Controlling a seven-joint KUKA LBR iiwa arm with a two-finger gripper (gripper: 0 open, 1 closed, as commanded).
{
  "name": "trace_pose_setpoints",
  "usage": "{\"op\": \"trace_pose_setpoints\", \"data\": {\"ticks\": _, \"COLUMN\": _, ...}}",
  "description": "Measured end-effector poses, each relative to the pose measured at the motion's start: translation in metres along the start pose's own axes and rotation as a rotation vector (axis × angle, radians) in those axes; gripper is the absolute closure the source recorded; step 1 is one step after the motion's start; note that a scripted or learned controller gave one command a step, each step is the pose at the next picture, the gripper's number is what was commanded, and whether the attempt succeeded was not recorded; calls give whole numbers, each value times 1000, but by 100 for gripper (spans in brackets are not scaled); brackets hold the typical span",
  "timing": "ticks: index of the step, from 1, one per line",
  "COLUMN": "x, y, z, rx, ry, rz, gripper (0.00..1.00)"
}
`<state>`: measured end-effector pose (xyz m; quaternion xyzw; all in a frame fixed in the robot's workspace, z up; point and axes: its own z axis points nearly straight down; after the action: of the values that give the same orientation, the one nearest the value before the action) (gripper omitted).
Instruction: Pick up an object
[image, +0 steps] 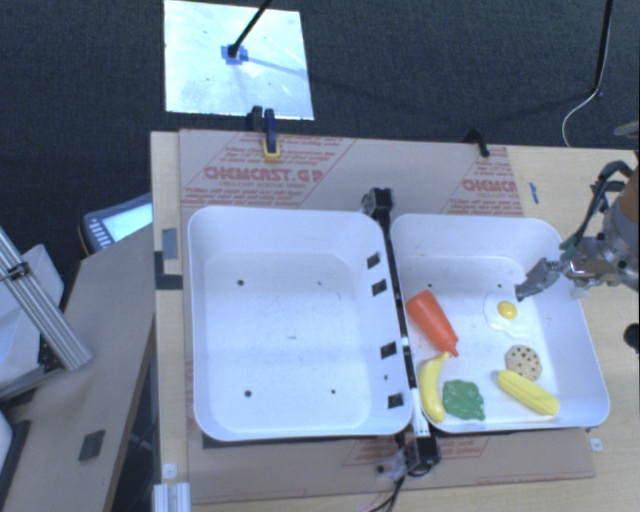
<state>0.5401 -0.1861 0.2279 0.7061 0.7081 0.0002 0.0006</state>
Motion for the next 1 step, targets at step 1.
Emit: {"op": "trace_pose_setpoints", "data": {"ticks": 1, "x": 63, "y": 134, "z": 8, "rx": -11, "ry": 1, "rz": -12, "gripper": 0}}
